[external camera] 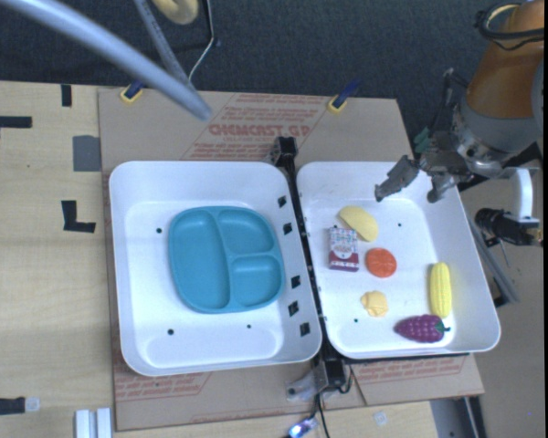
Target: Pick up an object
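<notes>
Two shallow white plastic bins sat side by side on a sheet of brown cardboard [256, 126] laid over a pale wooden bench. The left bin [137, 199] held a smooth blue divided plate [225, 258] with three compartments, lying flat near its middle.

The right bin [470, 272] held six small toy-like items, spread apart with none touching. A rounded yellow lemon-shaped piece [358, 222] lay nearest the top, with a small red and white box [343, 248] just below it. A round orange piece [381, 263] sat beside the box. A little bumpy yellow lump [374, 303] lay lower down. A ribbed yellow corn cob [440, 288] stood lengthwise near the right wall, and a knobbly purple bunch of grapes [420, 328] rested at the bottom right corner.

The gripper [413, 182] hung over the upper right corner of the right bin, its two dark fingers spread wide apart with nothing between them. It sat above and to the right of the lemon-shaped piece, with no item directly beneath it. The grey arm with its orange band rose behind it at the right.
</notes>
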Motion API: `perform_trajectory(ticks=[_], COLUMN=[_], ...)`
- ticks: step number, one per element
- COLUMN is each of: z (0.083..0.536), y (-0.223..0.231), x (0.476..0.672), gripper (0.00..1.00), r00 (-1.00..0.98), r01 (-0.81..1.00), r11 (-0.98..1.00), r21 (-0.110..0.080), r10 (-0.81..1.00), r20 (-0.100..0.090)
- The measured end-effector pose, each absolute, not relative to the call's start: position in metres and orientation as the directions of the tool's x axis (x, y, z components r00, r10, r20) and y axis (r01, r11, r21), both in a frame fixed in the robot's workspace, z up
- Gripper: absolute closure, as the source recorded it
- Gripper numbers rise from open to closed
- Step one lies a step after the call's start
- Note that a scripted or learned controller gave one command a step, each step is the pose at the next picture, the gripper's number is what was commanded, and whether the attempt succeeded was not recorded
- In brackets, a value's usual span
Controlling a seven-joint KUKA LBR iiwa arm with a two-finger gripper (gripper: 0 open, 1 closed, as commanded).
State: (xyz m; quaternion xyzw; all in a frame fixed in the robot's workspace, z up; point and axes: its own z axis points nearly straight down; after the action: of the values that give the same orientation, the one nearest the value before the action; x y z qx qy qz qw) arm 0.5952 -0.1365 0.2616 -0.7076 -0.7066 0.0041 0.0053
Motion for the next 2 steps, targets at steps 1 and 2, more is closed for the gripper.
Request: perform_trajectory(ticks=[1,2], z=[0.268,0.206], y=[-0.136,-0.132], x=[0.597,0.601], gripper=[0.0,0.0], r00=[-0.002,-0.001], r01=[1.0,1.0], r11=[0.002,0.001], r21=[-0.002,-0.006], r10=[1.0,1.0], r20=[0.0,0.0])
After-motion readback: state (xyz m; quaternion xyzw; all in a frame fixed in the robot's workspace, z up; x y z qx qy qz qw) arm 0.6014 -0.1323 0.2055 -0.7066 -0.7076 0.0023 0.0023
